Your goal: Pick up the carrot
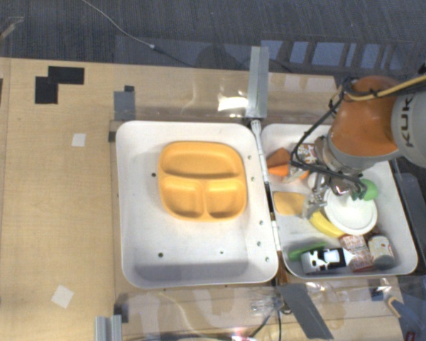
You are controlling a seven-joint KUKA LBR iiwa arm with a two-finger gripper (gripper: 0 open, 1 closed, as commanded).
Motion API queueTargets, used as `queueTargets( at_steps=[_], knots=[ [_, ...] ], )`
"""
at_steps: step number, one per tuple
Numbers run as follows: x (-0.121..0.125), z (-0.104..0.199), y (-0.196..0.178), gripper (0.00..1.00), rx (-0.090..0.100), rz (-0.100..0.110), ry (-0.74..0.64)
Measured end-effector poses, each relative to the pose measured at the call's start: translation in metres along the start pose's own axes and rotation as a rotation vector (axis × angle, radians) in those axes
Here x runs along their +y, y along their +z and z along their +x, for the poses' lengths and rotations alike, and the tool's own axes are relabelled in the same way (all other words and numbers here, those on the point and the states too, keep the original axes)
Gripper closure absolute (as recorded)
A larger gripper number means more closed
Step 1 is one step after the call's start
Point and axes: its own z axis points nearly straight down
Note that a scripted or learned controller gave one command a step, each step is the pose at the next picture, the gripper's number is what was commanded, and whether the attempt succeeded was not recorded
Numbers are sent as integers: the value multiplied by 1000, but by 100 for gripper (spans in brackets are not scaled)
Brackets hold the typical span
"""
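**Carrot left of gripper, not held**

I see the orange tapered carrot [278,163] in the right white bin [405,261], far-left corner. Gripper [319,203] hangs just right and nearer; grip state I cannot tell. Carrot's long axis runs roughly left-right.

You face a light wooden desk [50,212] bearing black square markers [57,82] at its far left. Beyond the far edge lies dark grey ribbed flooring [199,9], crossed by a thin cable [92,7]. A glare patch [232,104] marks the desk's far centre.
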Motion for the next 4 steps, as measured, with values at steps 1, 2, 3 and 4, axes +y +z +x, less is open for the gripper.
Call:
queueTargets(
  at_steps=[1, 2, 3, 4],
  knots=[
    [-8, -28, 1, 0, 4, -2, 35],
    [-13, -52, 1, 0, 2, -2, 80],
    [-13, -56, -14, 100, -11, 2, 76],
    [2, -27, -54, 100, 11, -3, 258]
  ],
)
